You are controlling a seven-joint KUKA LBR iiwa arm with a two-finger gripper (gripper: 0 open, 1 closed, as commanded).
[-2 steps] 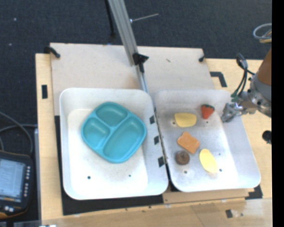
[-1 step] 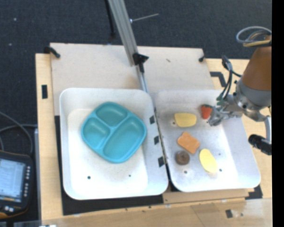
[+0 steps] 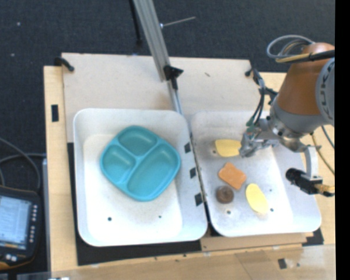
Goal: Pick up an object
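The arm's jaws sit low in the right bin, at the right end of a pale yellow piece that lies flat on the bin floor; the tips look to be touching or just beside that end, but the slant of the view and the dark clutter of the wrist make it impossible to tell whether they are spread or closed, or whether anything is caught between them. Nothing is visibly lifted, so the pick looks not yet done. Below the jaws and slightly to their left lies an orange block; further below it is a small brown round piece, and below the jaws to the right a second yellow oval piece, all resting loose on the bin floor. Far to the left of the jaws, the other bin holds a teal divided plate. What appears left is to close on the near yellow piece and raise it clear.
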